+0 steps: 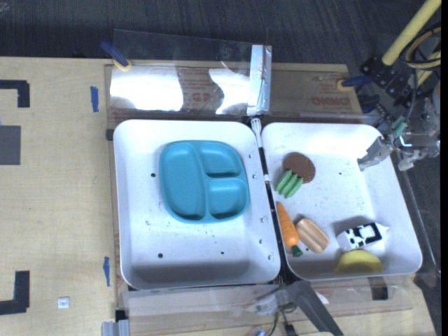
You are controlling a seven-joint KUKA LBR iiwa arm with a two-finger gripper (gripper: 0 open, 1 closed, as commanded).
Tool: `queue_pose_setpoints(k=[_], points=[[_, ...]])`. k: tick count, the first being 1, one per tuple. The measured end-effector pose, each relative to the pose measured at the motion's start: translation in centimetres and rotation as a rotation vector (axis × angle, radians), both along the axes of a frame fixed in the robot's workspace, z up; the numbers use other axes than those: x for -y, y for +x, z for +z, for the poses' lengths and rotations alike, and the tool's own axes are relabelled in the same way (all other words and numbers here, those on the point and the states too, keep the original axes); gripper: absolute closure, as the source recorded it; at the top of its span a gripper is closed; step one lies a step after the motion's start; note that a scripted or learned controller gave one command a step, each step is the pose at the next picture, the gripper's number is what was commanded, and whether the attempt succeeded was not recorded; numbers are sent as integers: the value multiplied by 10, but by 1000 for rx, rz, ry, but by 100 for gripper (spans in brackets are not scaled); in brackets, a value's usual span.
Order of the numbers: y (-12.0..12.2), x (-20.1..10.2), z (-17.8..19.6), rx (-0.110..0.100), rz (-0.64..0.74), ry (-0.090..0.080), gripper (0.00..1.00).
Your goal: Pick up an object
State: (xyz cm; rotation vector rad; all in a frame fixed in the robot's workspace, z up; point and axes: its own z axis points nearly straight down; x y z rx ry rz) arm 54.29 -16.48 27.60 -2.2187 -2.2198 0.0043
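Not much of the arm is in frame, just the bit poking in at the far right. What you can see is a long yellowish tube-like piece running diagonally up toward the corner, with a dark, nearly black cluster of hardware below it. There's a tangle of cables around that cluster, mostly dark, plus a small teal or green bit in the middle. Lower down the gripper end is pale grey metal, kind of angular and blocky, with a lighter silvery finger sticking out. Too blurry for any screws or markings.
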Motion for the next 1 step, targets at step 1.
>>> queue_pose_setpoints(k=[1], points=[[22, -83, -90, -6, -22, 2, 0]])
